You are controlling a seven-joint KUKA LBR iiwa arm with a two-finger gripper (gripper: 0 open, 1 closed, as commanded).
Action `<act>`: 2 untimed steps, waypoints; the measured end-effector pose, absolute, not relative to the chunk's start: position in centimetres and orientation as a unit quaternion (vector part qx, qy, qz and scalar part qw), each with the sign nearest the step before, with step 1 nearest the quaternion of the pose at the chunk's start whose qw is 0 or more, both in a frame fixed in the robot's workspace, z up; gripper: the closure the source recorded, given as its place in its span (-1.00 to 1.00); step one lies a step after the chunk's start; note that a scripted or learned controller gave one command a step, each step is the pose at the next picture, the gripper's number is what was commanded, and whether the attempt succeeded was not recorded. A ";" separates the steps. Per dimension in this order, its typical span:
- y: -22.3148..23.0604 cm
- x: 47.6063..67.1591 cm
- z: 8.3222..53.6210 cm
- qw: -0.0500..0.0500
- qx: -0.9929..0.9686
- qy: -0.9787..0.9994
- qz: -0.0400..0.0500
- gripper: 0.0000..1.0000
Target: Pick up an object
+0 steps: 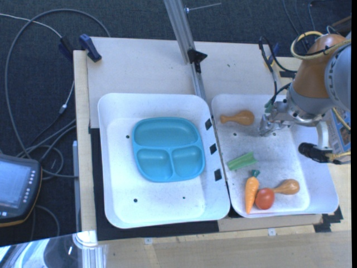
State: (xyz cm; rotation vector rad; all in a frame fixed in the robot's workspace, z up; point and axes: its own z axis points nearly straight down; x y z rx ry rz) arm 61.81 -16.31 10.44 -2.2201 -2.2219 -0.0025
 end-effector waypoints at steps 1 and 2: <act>-16.9 61.4 16.6 -0.004 -0.707 -0.707 -0.002 1.00; -17.7 62.3 21.9 -0.004 -0.707 -0.707 -0.002 1.00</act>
